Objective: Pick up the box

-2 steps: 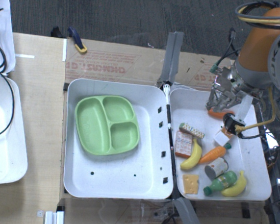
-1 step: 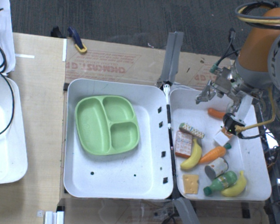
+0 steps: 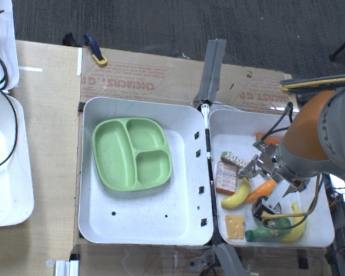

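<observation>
The box (image 3: 225, 176) is a small red-brown carton lying flat at the left side of the right bin (image 3: 247, 120), close to the divider. My gripper (image 3: 253, 167) hangs over the middle of that bin, just right of the box and slightly above it. From this angle nothing is visible in its grasp. The grey arm with its orange band (image 3: 310, 126) reaches in from the right and covers part of the bin.
Around the box lie a striped packet (image 3: 234, 160), a banana (image 3: 236, 196), a carrot (image 3: 262, 189), a cheese slice (image 3: 234, 226), a green vegetable (image 3: 266, 234) and a second banana (image 3: 294, 231). The left bin (image 3: 93, 205) holds a green divided plate (image 3: 133, 153).
</observation>
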{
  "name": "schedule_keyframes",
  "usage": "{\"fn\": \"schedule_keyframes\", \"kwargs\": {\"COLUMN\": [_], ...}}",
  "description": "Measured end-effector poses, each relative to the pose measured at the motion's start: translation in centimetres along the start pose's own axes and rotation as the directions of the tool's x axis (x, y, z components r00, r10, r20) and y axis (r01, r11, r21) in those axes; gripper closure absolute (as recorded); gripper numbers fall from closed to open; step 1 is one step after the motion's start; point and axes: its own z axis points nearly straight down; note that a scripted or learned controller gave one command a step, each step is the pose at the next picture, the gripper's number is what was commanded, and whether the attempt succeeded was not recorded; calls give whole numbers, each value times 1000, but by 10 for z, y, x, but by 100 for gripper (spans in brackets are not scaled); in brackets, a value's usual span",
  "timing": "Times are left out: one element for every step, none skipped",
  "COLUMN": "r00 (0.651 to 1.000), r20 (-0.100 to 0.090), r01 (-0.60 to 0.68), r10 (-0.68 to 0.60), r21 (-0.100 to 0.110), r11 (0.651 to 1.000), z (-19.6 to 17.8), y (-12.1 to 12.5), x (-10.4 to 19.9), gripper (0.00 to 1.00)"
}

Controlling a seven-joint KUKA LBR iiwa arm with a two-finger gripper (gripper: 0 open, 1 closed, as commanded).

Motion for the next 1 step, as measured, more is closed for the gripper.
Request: {"fn": "schedule_keyframes", "kwargs": {"r00": [996], "r20": [-5], "r01": [-84], "r10": [84], "r21": [-10], "r11": [996], "z": [11], "y": [73], "x": [48], "gripper": [0]}}
